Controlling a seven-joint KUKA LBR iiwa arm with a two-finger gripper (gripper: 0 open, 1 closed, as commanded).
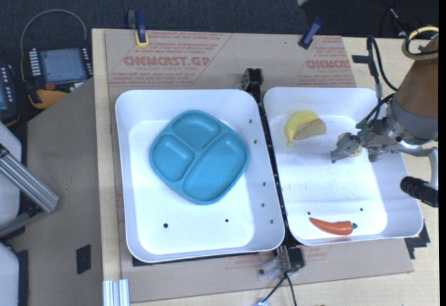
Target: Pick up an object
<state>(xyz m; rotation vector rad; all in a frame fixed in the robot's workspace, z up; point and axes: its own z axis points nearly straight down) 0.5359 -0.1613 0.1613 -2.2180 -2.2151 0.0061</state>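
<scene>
A yellow banana piece lies in the upper left part of the right bin. A red chili pepper lies near that bin's front wall. My gripper hangs over the middle right of the right bin, to the right of the banana and a little below it, apart from it. The pepper sits well below the gripper in this view. I see nothing held in the gripper.
The left bin holds a blue divided plate. A black divider strip runs between the two bins. The arm's orange band and cables stand over the right bin's right edge.
</scene>
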